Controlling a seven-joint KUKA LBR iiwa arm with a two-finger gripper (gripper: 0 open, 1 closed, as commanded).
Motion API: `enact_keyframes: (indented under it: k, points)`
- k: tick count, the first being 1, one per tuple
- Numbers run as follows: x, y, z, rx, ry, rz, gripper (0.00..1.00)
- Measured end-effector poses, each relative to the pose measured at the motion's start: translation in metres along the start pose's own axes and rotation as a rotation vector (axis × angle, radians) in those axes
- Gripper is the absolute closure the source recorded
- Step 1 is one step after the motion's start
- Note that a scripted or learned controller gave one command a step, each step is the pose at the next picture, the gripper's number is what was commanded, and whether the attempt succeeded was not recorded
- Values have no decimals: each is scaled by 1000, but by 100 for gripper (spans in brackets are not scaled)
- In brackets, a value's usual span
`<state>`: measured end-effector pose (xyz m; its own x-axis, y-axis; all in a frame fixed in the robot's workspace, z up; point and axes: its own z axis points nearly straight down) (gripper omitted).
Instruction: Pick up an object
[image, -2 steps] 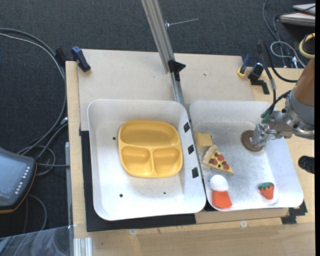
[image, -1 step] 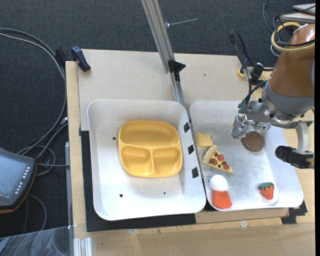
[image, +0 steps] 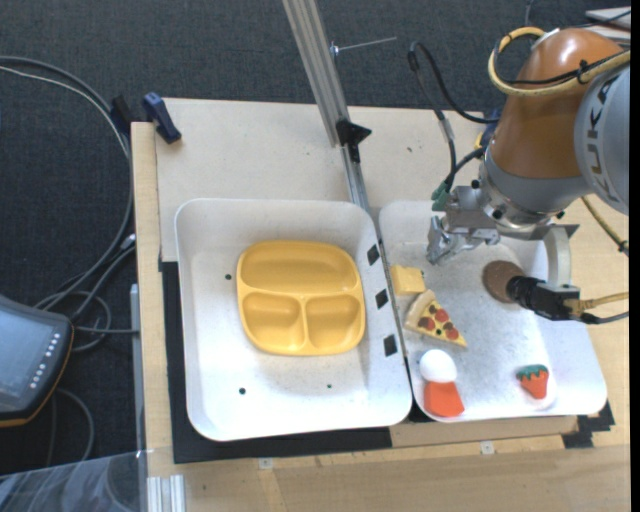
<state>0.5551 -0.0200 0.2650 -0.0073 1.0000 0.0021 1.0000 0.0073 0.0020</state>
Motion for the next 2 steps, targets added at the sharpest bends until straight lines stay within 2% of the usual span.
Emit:
enact_keyframes:
  k: [1, 2]
  points:
    - [50, 6, 19, 6, 1, 1, 100]
    - [93, 18, 30, 2, -1, 2, 100]
